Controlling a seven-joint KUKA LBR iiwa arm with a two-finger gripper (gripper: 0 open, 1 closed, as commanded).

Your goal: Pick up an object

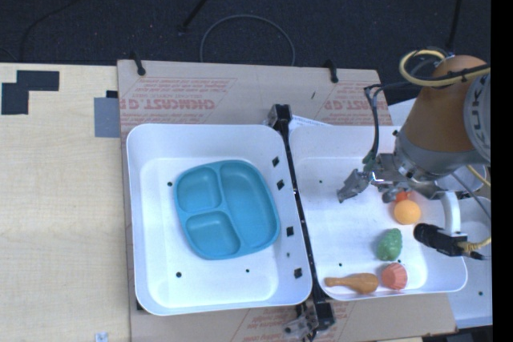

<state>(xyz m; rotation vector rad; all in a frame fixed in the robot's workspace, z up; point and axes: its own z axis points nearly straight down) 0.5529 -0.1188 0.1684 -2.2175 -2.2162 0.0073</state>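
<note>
The right bin holds several small items. An orange ball lies near its right side. Below it sit a green lump and a pinkish-red round piece. A tan drumstick-shaped piece lies along the front wall. My gripper hangs over the bare middle of this bin, left of the orange ball and apart from every item. Nothing shows in its grasp.
The left bin carries a blue divided plate. A black divider runs between the two bins. The arm's grey body and orange band overhang the right bin's far right corner. A black fitting sticks over its right rim.
</note>
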